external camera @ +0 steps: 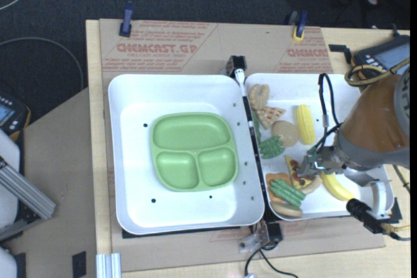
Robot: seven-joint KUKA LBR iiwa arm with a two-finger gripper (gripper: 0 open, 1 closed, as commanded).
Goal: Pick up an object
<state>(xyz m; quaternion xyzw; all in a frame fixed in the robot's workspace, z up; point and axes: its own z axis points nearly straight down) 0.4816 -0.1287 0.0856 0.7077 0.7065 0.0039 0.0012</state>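
Observation:
The right bin (339, 208) holds toy food: a corn cob (304, 124), a pizza slice (269, 116), a beige bread piece (258, 97), a round tan cookie (286, 133), green broccoli (272, 147), a banana (336, 186) and a green bean pod on a tan slice (285, 193). My gripper (309, 165) hangs low over the bin's middle, right above a small red and yellow piece (296, 172), between the banana and the bean pod. The arm's body hides the bin's right side.
The left bin (130, 159) holds a green divided plate (194, 151). A black divider rail (248, 120) runs between the bins. Blue and yellow clamps (126, 21) hold the cardboard at the far edge. Cables loop over the right bin.

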